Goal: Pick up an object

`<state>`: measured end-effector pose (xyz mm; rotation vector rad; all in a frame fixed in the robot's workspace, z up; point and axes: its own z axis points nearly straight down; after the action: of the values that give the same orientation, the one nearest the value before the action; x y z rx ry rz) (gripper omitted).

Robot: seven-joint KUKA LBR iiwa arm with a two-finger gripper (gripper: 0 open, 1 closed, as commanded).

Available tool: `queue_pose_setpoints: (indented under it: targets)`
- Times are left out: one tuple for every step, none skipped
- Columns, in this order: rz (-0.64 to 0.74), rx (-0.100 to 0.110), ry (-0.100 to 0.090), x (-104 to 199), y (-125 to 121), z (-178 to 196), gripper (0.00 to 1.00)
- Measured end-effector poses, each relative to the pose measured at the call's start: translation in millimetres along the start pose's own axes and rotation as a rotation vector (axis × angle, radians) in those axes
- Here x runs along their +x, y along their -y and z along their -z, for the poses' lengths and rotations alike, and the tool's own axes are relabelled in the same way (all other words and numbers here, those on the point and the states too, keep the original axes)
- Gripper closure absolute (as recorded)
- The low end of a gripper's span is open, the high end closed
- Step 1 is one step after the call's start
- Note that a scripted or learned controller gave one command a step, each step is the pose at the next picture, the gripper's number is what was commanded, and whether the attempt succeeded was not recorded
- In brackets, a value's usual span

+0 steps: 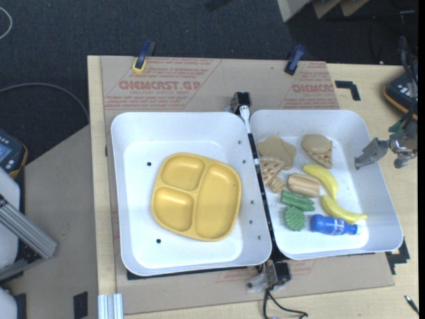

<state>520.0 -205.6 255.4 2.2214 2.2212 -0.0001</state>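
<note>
The right bin [372, 128] holds several toy foods: two yellow bananas [321, 178] [342, 210], a blue bottle [332, 226] lying on its side, a tan roll [304, 183], two green vegetable pieces [297, 201] [294, 218], a tan sandwich [317, 149], a bread slice [277, 150] and a ridged tan piece [271, 173]. My gripper [385, 159] hangs over the right bin's right rim, to the right of the sandwich and bananas. It is open, with nothing between its fingers [369, 154].
The left bin [133, 138] contains a yellow divided plate [196, 196]. The bins meet at a central ridge [254, 171]. They rest on a cardboard sheet [199, 78] held by clamps [141, 57] [295, 60] at the back.
</note>
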Motion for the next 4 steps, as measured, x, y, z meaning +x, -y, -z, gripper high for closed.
queue_pose_setpoints:
  targets:
    - [0.001, 0.017, -0.008, 44, 45, -139, 0.00]
    - [-0.001, -0.004, 0.001, 40, 40, -121, 1.00]
    - [0.010, -0.009, -0.002, 109, 19, -54, 1.00]
    - [-0.002, -0.001, -0.001, 109, 41, -173, 1.00]
